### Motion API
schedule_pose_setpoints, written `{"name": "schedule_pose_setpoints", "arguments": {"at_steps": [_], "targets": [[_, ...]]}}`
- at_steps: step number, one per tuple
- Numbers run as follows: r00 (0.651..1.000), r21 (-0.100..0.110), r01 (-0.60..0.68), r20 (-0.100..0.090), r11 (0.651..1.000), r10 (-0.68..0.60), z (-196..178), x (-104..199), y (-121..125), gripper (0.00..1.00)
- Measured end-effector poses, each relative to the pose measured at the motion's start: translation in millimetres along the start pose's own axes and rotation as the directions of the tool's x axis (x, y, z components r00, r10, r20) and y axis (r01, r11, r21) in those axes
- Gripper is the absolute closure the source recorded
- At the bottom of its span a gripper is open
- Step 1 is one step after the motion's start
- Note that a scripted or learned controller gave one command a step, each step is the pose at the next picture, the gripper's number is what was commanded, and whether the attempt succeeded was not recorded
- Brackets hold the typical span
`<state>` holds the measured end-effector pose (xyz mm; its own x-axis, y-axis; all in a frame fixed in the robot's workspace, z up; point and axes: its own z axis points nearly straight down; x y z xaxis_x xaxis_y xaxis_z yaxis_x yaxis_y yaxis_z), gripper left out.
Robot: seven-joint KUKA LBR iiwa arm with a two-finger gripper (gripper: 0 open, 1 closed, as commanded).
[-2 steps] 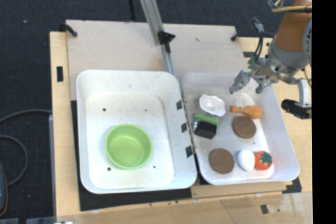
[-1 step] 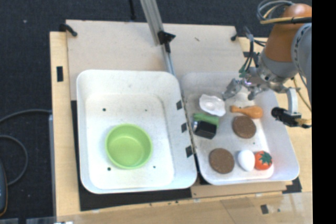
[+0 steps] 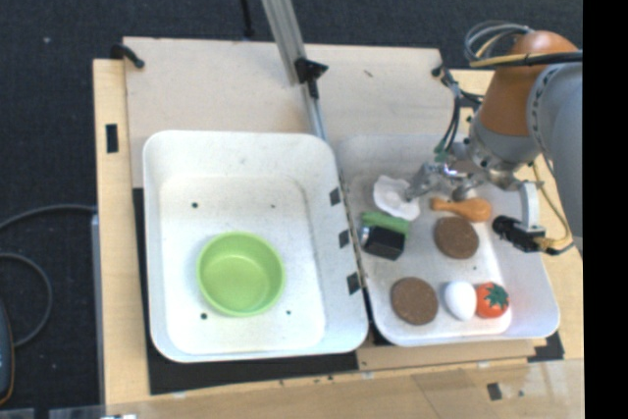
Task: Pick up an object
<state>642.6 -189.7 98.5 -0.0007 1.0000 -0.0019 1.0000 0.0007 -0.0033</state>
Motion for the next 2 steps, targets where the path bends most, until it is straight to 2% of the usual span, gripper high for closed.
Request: {"name": "schedule_pose_setpoints", "arguments": {"at_steps": [1, 2], "targets": [[1.0, -0.008, 0.0, 0.002, 1.0, 0.0, -15, -1, 2, 1.0], [1.0, -0.009, -0.002, 0.0, 1.0, 0.002, -59, -5, 4, 1.0]]}}
